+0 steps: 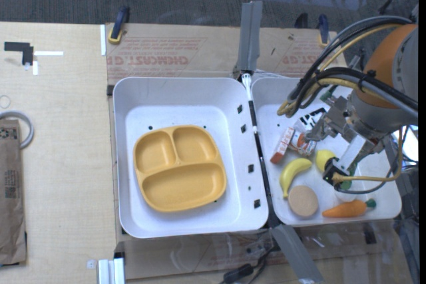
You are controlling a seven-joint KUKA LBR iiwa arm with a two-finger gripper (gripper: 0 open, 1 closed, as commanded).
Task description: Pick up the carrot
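Observation:
The orange carrot (345,209) lies on its side along the front edge of the right bin (266,110), its green top pointing right. My gripper (313,133) hangs over the middle of that bin, just right of a red and white packet (286,143). It is well apart from the carrot, which lies toward the front and a little to the right of it. Nothing shows between the gripper and the carrot except a small yellow fruit (325,158).
A banana (293,173) and a round tan disc (303,201) lie left of the carrot. The left bin (126,143) holds a yellow divided plate (180,166). The bin's front wall runs just below the carrot.

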